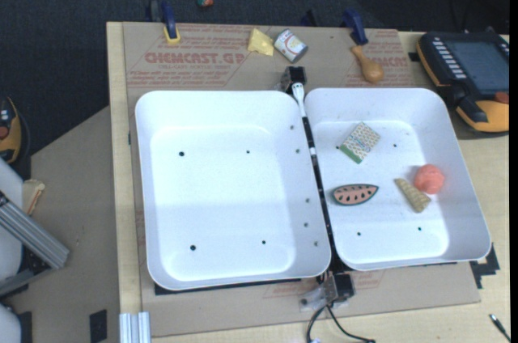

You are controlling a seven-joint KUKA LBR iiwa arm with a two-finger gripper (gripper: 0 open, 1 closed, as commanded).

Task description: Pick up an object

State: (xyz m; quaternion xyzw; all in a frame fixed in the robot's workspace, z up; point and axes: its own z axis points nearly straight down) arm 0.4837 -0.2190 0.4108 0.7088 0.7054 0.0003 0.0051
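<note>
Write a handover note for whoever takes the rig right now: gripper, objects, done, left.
Nothing is picked up yet.
Right bin: watermelon slice near the divider, ice cream cone to its right, patterned block toward the back.
Left bin: no toys to report.
On the board behind the bins: cheese wedge, small box, wooden pear-shaped toy.
Left to do: the whole pick. The watermelon slice lies apart from the others, so it may be the easiest target.
</note>
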